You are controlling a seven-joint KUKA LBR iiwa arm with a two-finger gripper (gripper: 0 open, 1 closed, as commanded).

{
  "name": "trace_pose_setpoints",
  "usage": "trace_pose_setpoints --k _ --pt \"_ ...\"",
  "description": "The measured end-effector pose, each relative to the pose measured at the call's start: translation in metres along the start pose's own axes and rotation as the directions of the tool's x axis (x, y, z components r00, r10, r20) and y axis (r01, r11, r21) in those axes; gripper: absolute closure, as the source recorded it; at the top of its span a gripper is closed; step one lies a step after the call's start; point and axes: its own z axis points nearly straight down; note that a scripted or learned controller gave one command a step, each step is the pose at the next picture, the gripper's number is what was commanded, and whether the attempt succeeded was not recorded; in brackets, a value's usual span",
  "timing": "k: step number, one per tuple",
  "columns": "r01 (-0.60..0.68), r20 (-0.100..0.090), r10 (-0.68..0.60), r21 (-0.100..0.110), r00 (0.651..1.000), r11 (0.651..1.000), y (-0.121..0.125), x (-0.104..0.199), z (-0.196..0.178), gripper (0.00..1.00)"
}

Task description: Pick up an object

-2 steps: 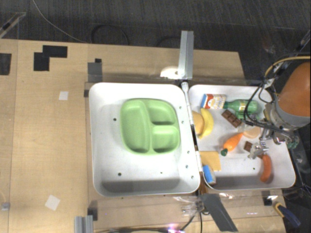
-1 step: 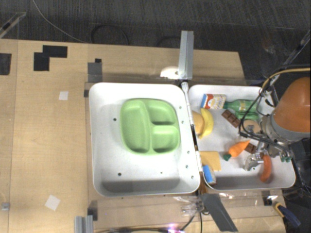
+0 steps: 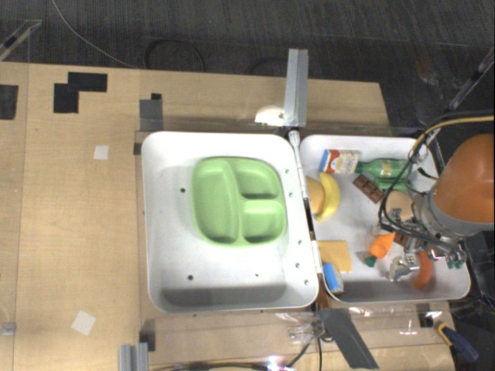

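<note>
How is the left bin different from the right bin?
The left bin holds one big green divided tray, while the right bin holds many small things, like a banana and a green bottle. The gripper is down in the right bin, not the left bin. Both are shallow, white and sit side by side.

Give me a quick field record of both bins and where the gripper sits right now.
left bin: holds a green divided tray
right bin: banana, green bottle, small carton, brown bar, yellow block, blue item, orange pieces
gripper: low over the right bin's near right corner
grasp: cannot tell
</note>
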Motion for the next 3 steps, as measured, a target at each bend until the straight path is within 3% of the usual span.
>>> trace_pose_setpoints --k 1,2,3 --pt "0.164 0.002 -0.164 0.001 0.986 0.986 0.016 0.003 -0.001 0.0" --pt "0.167 0.003 -0.167 -0.004 0.986 0.986 0.085 -0.008 -0.001 0.0" --pt "0.313 0.002 -0.313 -0.005 0.95 0.95 0.048 -0.011 -0.001 0.0"
